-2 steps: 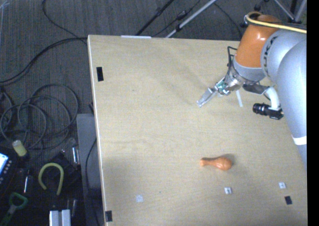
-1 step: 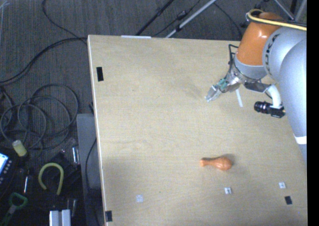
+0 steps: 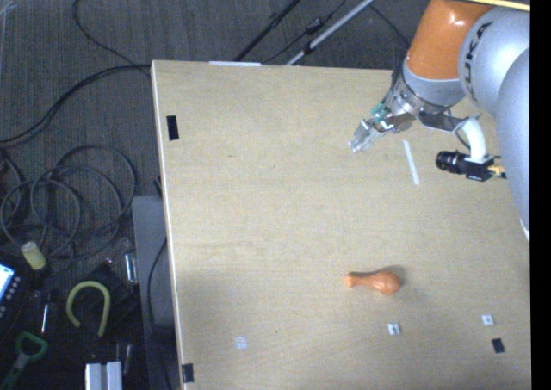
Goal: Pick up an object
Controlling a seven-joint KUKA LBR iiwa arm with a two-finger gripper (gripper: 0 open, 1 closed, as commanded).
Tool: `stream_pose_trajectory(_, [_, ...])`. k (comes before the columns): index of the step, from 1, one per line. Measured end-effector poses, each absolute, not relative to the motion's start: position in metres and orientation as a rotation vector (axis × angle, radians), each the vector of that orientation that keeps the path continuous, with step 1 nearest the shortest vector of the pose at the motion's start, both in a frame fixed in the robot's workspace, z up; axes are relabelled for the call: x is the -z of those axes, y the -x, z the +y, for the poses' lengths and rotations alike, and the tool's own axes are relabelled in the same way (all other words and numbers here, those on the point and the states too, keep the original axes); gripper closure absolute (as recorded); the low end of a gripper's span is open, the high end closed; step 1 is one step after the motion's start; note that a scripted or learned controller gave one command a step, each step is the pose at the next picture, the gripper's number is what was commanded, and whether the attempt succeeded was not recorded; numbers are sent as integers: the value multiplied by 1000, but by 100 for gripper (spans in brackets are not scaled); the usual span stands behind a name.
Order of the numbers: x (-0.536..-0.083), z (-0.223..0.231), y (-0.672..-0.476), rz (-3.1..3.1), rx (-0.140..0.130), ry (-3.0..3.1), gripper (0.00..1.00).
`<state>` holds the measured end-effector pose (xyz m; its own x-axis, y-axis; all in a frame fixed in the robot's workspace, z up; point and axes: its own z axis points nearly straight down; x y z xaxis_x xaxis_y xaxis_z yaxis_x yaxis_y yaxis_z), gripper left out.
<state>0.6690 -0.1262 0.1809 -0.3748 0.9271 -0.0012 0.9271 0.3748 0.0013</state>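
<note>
Camera view shows an orange balloon lying on the tan board. Well above the balloon hangs the gripper, fingers slightly apart, holding nothing, near a white stick.

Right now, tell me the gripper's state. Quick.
Gripper: cannot be told; it is above the bare board, well apart from the orange object lying nearer the front.
</note>
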Motion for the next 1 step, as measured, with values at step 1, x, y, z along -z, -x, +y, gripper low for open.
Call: stream_pose_trajectory(1, [-164, -120, -668, 2882, 0, -1250, 100])
